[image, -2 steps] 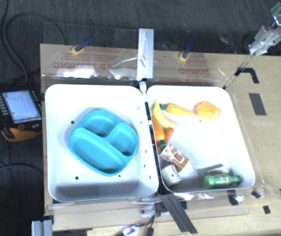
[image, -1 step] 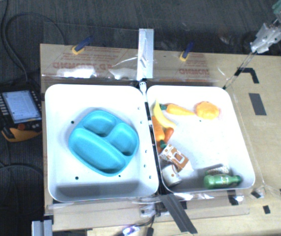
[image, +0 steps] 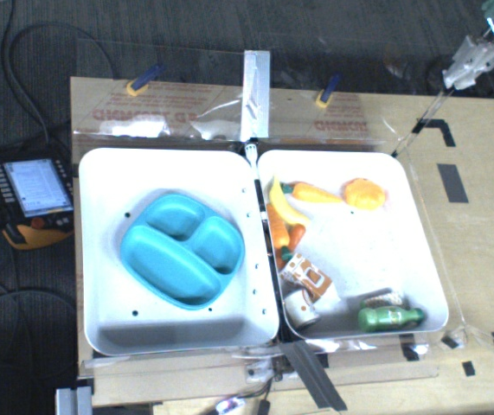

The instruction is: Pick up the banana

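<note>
The banana (image: 276, 204) is yellow and curved. It lies in the right bin (image: 402, 249) against the bin's left wall, near the far left corner. Its lower end touches an orange carrot-like toy (image: 286, 233). Beside its upper end lies a yellow-orange elongated toy (image: 317, 194).
A round yellow-orange fruit (image: 364, 194) sits at the back of the right bin. A brown and white packet (image: 308, 277), a small can (image: 300, 309) and a green bottle (image: 390, 318) lie along its front. The left bin (image: 108, 318) holds a blue divided tray (image: 182, 249).
</note>
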Motion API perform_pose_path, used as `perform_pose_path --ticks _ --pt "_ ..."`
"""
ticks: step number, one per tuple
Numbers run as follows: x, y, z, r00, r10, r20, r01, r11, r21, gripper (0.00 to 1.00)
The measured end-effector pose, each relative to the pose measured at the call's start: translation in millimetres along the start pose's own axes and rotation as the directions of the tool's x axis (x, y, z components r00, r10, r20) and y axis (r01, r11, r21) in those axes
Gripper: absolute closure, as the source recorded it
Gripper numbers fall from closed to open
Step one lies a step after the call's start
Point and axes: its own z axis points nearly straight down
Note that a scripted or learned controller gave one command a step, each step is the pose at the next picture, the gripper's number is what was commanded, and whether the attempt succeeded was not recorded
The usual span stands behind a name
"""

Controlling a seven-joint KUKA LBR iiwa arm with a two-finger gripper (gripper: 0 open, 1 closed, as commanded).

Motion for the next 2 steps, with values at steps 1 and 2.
perform_pose_path --ticks 1,2 --pt "1.2 1.0 -9.3 1.0 -0.001 0.004 0.001 1.0 0.0 1.0" --pt "2.2 2.0 -18.6 1.0 -0.003 0.008 0.003 1.0 0.001 1.0"
